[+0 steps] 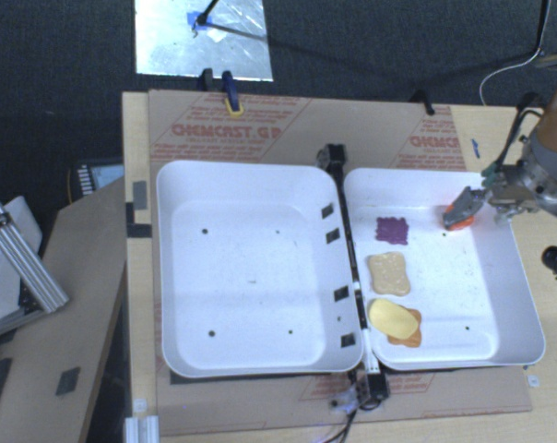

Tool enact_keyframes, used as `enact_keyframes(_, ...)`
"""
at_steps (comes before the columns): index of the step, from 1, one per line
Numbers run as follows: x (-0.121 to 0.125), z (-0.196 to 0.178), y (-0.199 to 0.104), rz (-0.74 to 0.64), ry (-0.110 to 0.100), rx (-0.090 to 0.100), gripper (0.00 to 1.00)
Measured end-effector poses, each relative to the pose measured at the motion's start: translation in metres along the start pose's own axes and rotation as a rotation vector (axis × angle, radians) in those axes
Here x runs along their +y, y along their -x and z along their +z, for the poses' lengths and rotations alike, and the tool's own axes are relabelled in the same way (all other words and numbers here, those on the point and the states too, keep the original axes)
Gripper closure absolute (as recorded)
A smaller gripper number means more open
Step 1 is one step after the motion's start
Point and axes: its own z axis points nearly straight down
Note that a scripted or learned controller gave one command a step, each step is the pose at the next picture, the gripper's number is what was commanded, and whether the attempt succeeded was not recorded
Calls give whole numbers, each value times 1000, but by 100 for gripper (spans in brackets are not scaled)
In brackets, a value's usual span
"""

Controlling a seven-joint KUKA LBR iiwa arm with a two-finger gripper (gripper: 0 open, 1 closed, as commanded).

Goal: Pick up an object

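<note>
Lying left of end effector, purple piece

Dark carpeted floor surrounds the wooden bench. A shiny metal sheet lies on it at 12 o'clock; an aluminium frame rail slants at 9 o'clock.

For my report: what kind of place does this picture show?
Probably a robotics lab test bench. A robot arm's gripper hangs over the right white bin, which holds toy-like pieces such as a purple piece, and the bins sit on a clamped board.
</note>
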Motion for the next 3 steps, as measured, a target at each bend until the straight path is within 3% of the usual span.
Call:
enact_keyframes(1,17,-69,-106,-13,9,3,0)
enact_keyframes(2,15,-76,-99,-4,4,1,100)
enact_keyframes(3,-15,29,-140,-5,-12,3,100)
